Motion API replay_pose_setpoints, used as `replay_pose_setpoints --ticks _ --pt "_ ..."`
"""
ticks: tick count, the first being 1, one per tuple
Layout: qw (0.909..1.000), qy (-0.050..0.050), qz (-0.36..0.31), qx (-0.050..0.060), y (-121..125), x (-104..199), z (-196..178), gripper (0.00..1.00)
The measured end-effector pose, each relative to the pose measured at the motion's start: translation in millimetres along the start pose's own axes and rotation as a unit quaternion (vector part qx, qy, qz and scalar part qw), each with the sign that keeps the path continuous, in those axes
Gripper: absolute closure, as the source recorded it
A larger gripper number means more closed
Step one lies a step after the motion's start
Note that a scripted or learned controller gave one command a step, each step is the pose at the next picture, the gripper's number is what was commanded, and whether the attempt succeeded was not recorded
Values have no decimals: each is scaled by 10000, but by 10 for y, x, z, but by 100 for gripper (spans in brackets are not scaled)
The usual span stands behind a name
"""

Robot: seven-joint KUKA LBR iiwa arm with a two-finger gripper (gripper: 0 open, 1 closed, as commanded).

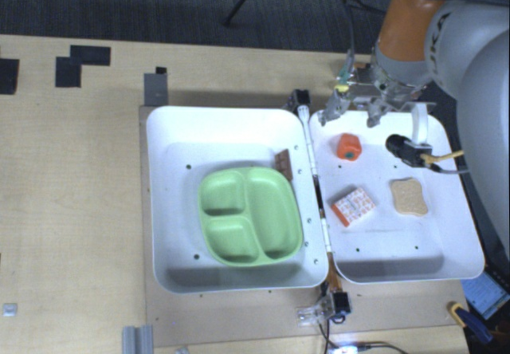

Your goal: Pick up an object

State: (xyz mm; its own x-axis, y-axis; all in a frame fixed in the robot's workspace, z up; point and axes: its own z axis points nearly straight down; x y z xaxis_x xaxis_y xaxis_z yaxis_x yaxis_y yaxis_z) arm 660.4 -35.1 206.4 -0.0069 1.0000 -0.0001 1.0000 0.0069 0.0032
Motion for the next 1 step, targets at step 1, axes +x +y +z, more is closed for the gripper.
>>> replay_pose_setpoints --ticks 1 --pt "10000 -5 14 -5 84 -586 1208 0"
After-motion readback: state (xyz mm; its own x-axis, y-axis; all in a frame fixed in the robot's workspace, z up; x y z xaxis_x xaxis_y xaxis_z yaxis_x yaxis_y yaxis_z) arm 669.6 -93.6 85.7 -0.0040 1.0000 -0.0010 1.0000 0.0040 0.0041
